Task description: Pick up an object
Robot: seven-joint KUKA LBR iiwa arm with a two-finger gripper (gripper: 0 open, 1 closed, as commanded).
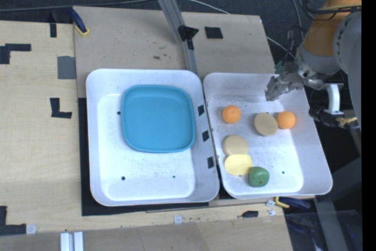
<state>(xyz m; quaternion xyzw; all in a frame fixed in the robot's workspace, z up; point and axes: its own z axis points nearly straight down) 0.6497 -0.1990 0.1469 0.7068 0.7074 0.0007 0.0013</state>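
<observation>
Camera view: two oranges [231, 114], one plate [158, 118].

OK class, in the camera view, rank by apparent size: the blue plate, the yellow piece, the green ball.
1. blue plate, by far the largest
2. yellow piece
3. green ball, slightly smaller than the yellow piece

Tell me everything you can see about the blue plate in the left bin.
The blue plate is a rounded square with a raised rim, plain light blue, and looks like smooth plastic. It lies flat and right side up on the floor of the left bin, toward the far side, with nothing on it. Only the bin touches it.
</observation>
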